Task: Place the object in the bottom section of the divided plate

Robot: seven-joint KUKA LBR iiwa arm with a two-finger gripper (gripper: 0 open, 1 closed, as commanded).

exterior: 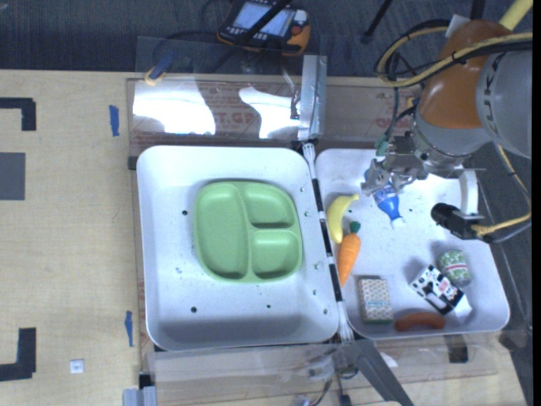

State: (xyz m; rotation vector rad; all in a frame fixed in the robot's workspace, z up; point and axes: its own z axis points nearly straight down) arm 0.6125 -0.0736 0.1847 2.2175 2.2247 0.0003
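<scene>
gripper (390,194) is being held over the right bin (494,311), a blue object (390,205) being gripped; green plate (249,231) is lying in the left bin (161,252).

**One fixed camera above the tabletop**

The scene is viewed from a single camera mounted above the tabletop (59,227), tilted downward at a slant. Both white bins are taken in whole: the left bin (161,311) sits near the middle of the view, the right bin (494,307) toward the right edge. The far edge of the tabletop is seen at the top, with dark floor beyond it. The arm (482,91) is seen entering from the upper right. A moderate distance is kept.
</scene>
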